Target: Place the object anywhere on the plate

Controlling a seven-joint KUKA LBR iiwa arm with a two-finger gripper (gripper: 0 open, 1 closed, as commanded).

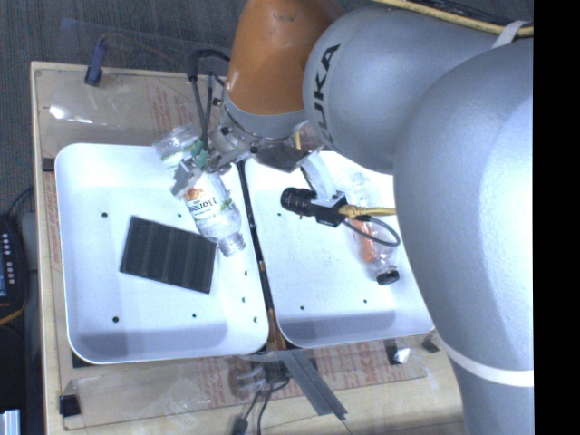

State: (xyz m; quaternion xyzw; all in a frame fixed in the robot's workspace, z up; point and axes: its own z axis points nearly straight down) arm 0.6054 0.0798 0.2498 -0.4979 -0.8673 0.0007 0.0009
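Gripper (201,163): fingers clamped on clear bottle (213,208) | bottle tilted above left bin (82,243), near black plate (169,255) | second bottle (373,243) in right bin (317,297)

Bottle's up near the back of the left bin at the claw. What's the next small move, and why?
Probably carry the bottle a little forward and left, then lower it. It hangs tilted at the claw, cap end down, just past the dark plate's right edge, so a short shift should put it over the plate in the left bin. Whether the grip is firm, I can't tell.
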